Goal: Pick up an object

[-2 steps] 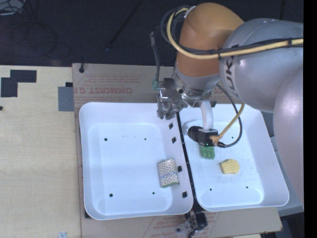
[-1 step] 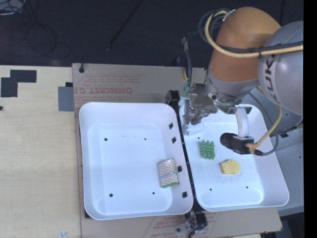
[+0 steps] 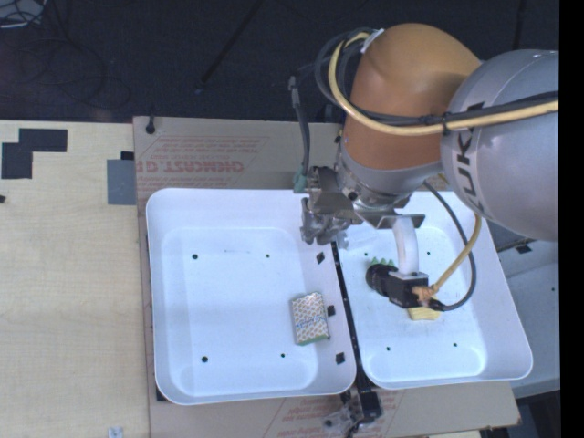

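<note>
A small flat packet (image 3: 310,318) with a green and white pattern lies in the left bin (image 3: 228,245), near its right wall and towards the front. My gripper (image 3: 321,219) hangs over the back part of the divider between the two bins, well behind the packet and apart from it. I see nothing held in it. A small green thing (image 3: 380,263) peeks out in the right bin (image 3: 456,354), mostly hidden behind the robot's wrist parts.
The bins sit side by side on a brown cardboard sheet (image 3: 228,158) on the pale bench (image 3: 64,290). The large arm (image 3: 429,108) overhangs the back of the right bin.
</note>
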`<state>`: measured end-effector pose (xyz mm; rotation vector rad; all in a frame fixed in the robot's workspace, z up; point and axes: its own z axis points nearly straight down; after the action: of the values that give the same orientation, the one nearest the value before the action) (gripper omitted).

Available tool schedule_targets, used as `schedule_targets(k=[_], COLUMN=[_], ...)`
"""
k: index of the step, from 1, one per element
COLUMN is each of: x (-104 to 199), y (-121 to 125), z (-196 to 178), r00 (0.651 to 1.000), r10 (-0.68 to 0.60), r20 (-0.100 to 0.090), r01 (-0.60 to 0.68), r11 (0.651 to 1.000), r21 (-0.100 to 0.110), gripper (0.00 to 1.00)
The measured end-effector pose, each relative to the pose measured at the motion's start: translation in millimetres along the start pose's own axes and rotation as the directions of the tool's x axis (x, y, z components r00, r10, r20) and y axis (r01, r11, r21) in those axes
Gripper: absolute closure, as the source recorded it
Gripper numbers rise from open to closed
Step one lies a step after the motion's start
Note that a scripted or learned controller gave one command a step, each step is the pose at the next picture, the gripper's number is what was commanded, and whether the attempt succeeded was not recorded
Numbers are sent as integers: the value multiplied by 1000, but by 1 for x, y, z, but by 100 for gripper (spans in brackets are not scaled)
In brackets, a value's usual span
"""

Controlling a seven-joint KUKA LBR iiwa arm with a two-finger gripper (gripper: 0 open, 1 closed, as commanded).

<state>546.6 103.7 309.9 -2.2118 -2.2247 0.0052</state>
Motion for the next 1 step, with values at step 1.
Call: schedule_targets(k=[1], x=[-47], y=[-15], z=[-116], r00=[1000], r10=[9], r20=[1], r01=[-9], r11=[1000], r21=[-14], gripper=[100])
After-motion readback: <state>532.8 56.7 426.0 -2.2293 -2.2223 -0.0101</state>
